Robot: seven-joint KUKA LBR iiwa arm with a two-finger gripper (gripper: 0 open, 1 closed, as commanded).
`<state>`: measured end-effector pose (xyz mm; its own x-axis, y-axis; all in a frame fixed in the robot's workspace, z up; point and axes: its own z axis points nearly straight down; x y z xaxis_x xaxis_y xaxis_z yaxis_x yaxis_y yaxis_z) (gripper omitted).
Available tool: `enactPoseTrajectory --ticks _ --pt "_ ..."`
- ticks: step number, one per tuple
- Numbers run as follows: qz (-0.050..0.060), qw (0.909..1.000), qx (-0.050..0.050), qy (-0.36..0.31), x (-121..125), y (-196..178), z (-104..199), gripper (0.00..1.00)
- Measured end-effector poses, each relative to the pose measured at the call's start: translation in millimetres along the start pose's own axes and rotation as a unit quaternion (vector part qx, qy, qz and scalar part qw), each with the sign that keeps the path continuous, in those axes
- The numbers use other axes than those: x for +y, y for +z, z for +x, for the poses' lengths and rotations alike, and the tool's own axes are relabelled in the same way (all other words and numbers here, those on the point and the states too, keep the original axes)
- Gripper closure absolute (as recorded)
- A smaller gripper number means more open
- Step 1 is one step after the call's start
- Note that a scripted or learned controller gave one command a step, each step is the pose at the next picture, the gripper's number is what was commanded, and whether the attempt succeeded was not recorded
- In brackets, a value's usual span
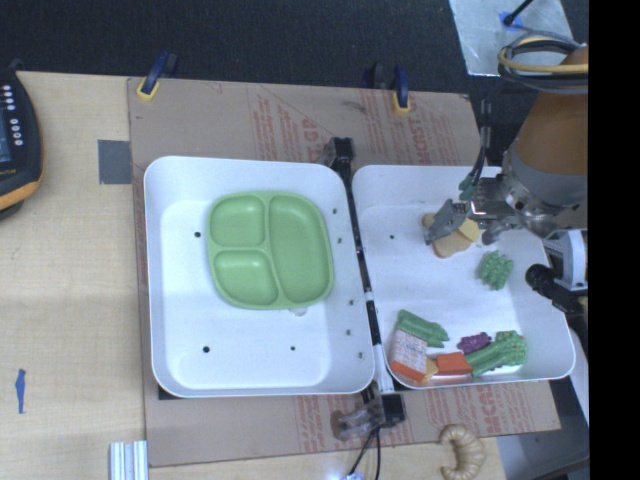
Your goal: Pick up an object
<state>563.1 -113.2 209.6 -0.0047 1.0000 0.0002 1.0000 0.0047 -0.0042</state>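
My gripper (453,224) hangs over the upper middle of the right bin (400,208), at the end of the grey arm coming in from the right. A small tan object (453,243) lies right under its tip, touching or nearly touching it; I cannot tell whether it is gripped. A green leafy toy (494,269) sits just to the right. Along the bin's front edge lie a green pod (420,325), a red-and-white pack (407,352), an orange piece (451,365), a purple piece (474,342) and another green piece (503,351).
The left bin (175,318) holds a green divided plate (270,248). A tan curled object (462,450) lies on the bench in front of the bins. Clamps (400,90) hold the cardboard's far edge. A handheld controller (14,138) rests at far left.
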Motion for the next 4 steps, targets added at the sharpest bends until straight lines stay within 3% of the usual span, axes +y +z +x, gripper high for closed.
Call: enactPoseTrajectory --ticks 1,2,3,4 --pt "-0.002 1.0 -0.001 0.002 31 10 -41 0.0" --pt "-0.001 1.0 -0.002 -0.002 58 122 -49 0.0" --pt "-0.004 1.0 -0.002 -0.001 60 103 -50 1.0" --pt "-0.003 1.0 -0.002 -0.002 59 103 -50 0.0"
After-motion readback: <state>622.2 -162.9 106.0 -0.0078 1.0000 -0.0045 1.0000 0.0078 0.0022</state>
